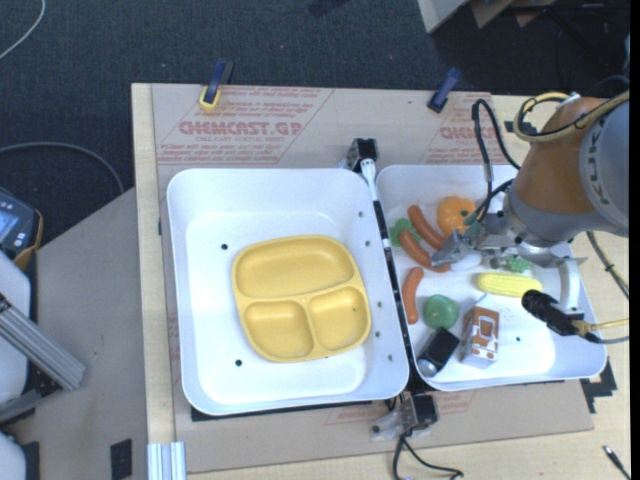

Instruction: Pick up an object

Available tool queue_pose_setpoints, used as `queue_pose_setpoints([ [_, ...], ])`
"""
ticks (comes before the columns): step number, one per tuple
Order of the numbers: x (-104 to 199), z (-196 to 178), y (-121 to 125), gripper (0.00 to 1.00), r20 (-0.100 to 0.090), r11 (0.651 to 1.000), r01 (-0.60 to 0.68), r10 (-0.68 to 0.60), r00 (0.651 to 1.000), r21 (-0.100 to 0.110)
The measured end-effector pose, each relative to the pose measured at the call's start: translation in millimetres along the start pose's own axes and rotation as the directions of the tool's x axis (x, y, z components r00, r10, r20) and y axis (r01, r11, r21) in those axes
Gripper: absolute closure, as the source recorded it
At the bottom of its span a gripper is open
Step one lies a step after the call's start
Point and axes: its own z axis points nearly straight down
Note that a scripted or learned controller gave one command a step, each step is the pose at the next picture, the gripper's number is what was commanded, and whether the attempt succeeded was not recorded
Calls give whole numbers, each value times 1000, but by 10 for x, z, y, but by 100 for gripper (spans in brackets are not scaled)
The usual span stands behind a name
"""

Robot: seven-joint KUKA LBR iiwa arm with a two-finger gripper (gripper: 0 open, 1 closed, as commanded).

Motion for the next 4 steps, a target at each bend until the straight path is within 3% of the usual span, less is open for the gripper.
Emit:
queue_pose_setpoints([
  [1, -16, -103, -10, 100, 5, 1000, -1, 1, 1000, 0],
  [3, -40, -1179, 133, 100, 7, 1000, 2, -2, 1000, -4],
  [4, -40, -1387, 144, 100, 6, 1000, 2, -2, 1000, 0],
])
